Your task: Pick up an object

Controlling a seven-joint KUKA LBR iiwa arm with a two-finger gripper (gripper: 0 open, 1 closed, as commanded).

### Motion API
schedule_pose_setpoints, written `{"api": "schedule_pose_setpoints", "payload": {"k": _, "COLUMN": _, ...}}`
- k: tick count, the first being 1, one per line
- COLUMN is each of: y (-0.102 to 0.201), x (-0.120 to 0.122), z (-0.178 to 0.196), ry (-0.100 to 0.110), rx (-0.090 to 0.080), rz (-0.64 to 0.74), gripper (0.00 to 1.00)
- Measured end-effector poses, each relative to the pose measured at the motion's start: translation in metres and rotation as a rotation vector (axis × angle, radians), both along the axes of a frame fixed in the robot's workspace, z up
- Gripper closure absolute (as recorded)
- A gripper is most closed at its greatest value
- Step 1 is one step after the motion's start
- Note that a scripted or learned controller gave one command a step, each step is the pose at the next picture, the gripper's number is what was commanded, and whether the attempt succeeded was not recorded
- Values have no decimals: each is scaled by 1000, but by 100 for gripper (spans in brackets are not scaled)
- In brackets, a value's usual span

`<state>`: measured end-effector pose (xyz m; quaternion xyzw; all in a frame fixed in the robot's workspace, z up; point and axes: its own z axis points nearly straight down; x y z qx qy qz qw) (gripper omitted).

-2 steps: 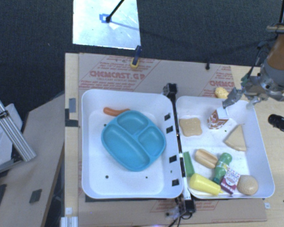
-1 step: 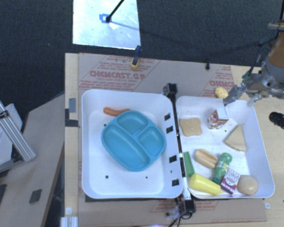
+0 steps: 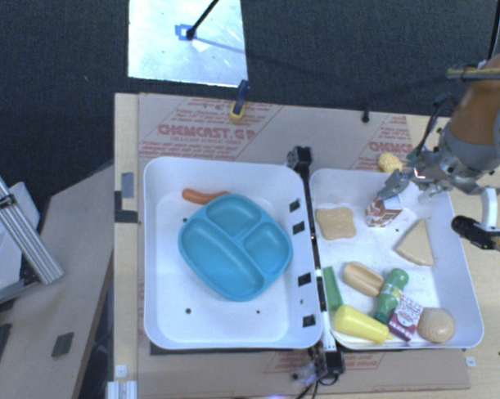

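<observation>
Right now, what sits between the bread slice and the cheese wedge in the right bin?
In the camera view, a small red-and-white carton stands between the bread slice and cheese wedge, nearer the far wall.

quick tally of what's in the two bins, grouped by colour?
Blue: 1, divided plate
Orange: 1, carrot-like piece
Tan: 4, bread slice, wedge, hot dog bun, round roll
Green: 2, bottle, stick
Yellow: 1, corn-like piece
Red and white: 2, small carton, packet
Total: 11
</observation>
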<state>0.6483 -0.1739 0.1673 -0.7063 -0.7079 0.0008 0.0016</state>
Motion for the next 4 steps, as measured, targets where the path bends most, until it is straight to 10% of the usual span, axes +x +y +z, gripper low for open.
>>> {"api": "schedule_pose_setpoints", "payload": {"k": 2, "y": 10, "x": -2, "z": -84, "ry": -2, "rx": -1, "rz": 4, "gripper": 0}}
{"api": "schedule_pose_setpoints", "payload": {"k": 3, "y": 10, "x": 0, "z": -71, "ry": -9, "rx": -2, "rz": 5, "gripper": 100}}
{"api": "schedule_pose_setpoints", "payload": {"k": 4, "y": 11, "x": 11, "z": -22, "ry": -11, "rx": -2, "rz": 4, "gripper": 100}}
